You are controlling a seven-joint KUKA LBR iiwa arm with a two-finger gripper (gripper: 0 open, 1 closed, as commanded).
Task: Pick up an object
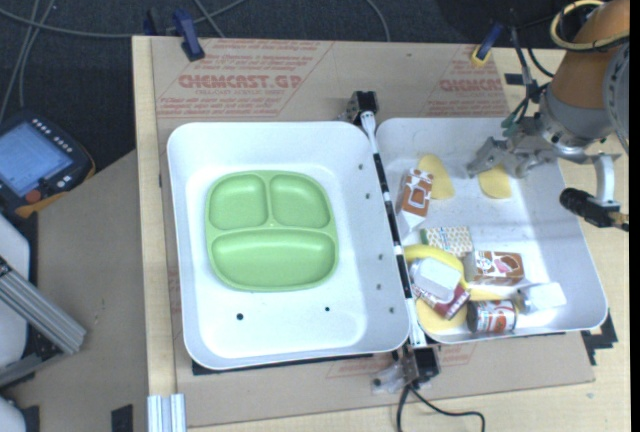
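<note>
Brown bench (300, 80), two white bins (190, 220) side by side, blue clamps (186, 32)

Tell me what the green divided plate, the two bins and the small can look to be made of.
The green three-compartment plate looks like moulded plastic: even matte colour, soft rounded ridges. The two shallow white bins look like thin formed plastic with a slight sheen and rounded corners. The small red-and-white can, lying on its side, seems to be metal, judging by its pale end rim, though it is too small to be sure.
</note>
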